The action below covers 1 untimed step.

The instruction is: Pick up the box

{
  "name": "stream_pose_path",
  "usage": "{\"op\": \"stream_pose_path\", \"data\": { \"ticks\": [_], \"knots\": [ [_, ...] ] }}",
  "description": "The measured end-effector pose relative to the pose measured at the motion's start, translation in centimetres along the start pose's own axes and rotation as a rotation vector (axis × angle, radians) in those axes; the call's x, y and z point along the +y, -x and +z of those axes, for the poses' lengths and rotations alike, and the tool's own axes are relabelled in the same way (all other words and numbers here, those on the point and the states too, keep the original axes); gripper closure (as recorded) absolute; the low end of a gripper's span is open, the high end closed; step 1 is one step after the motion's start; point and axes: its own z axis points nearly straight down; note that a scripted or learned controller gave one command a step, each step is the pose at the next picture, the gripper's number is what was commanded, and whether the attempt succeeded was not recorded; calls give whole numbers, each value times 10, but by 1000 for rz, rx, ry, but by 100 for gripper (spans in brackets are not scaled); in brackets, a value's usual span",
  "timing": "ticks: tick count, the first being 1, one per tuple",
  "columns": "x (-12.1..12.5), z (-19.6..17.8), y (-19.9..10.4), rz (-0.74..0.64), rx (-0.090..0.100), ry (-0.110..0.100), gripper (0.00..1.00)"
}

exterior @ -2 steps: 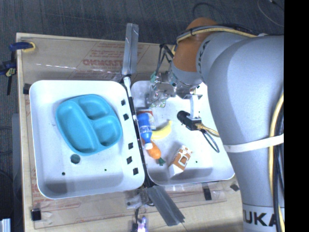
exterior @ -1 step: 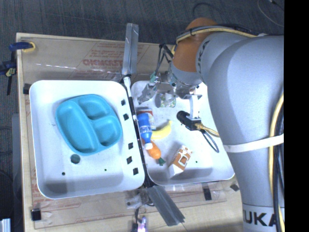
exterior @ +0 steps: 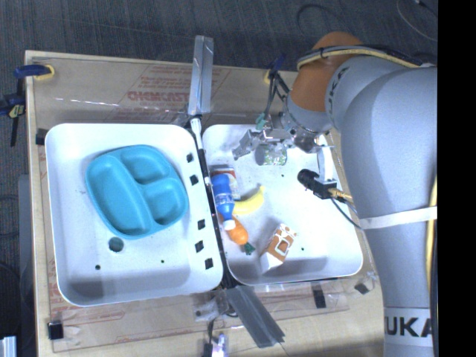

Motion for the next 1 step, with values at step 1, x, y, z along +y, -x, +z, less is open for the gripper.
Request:
{"op": "stream_pose_path", "data": {
  "ticks": [1],
  "knots": [
    [-3, 9, -67, -185, -14, 1, 0]
  ]
}}
